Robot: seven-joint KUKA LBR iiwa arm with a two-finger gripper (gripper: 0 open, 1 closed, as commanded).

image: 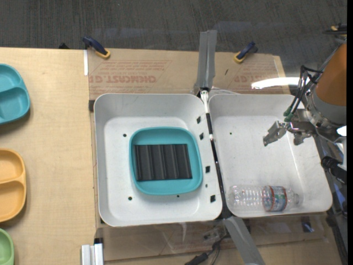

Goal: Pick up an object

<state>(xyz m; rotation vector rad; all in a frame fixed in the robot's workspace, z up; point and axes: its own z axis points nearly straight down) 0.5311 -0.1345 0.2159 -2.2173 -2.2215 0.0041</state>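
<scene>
Clear plastic: the bottle (265,197) you want lies on its side along the near wall of the right bin (248,148), cap end toward the divider, with a crumpled label of red and blue around its middle.
Hard to read: its see-through body blends into the white floor, so you can trace its outline only faintly.
Gripper (285,133): it hangs over the right half of the right bin, well apart from the bottle; you see two metal fingers (272,134) spread apart with nothing between them.
Cut off: the arm (331,87) runs out of the right edge, so you get only the orange band and grey wrist, with cables crossing in front.
Left bin (110,148): a teal tray (164,160) with a dark ribbed insert sits in the middle.
Bench edge: a teal plate (12,95), an orange plate (11,184) and a green one (4,248) are each cropped at the left.
Behind the bins: cardboard (138,73) with reversed red print, held by two clamps (96,47).
</scene>
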